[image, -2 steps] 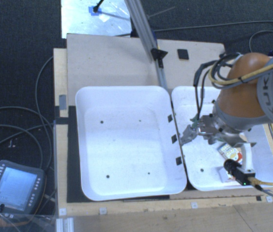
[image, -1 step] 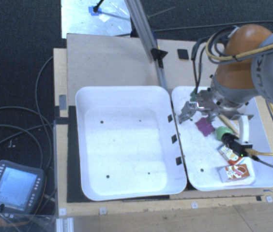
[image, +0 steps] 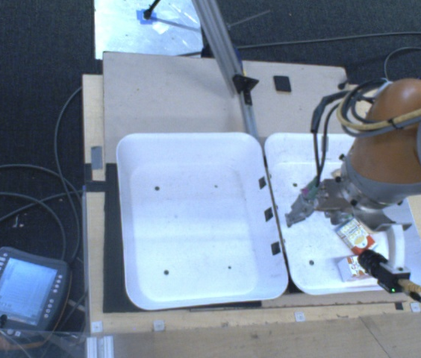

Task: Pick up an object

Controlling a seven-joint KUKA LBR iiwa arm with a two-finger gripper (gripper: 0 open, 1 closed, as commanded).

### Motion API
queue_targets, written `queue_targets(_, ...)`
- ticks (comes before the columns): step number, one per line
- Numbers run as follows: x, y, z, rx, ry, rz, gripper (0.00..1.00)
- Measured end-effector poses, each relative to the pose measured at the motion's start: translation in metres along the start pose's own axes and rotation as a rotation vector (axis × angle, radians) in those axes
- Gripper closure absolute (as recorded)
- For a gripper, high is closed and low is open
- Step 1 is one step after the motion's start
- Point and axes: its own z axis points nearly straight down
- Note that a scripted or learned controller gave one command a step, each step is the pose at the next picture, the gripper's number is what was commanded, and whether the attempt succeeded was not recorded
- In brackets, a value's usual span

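Two bins, one pick to make.

The left bin (image: 195, 215) lies beyond my pincer (image: 300, 209), which hangs low in the right bin (image: 300, 274); its grip I cannot tell. Small packets (image: 354, 235) rest just behind it, probably my target.

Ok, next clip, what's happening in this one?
The arm reaches in from the right and hangs over the right bin, with its hand low near that bin's left wall. A couple of small red and white packets lie in the bin's lower right part, partly under the arm. Nothing shows between the fingers. The left bin sits beside it.
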Motion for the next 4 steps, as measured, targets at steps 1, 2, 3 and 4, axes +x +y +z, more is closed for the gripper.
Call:
queue_targets(1, 0.050, 0.060, 0.021, 0.001, 0.000, -0.005, 0.00)
queue_targets(2, -0.005, 0.119, -0.037, -0.004, -0.002, 0.002, 0.00)
queue_targets(3, 0.061, 0.170, -0.012, 0.002, 0.000, -0.085, 0.00)
queue_targets(4, 0.066, 0.206, 0.048, 0.004, -0.001, -0.002, 0.00)
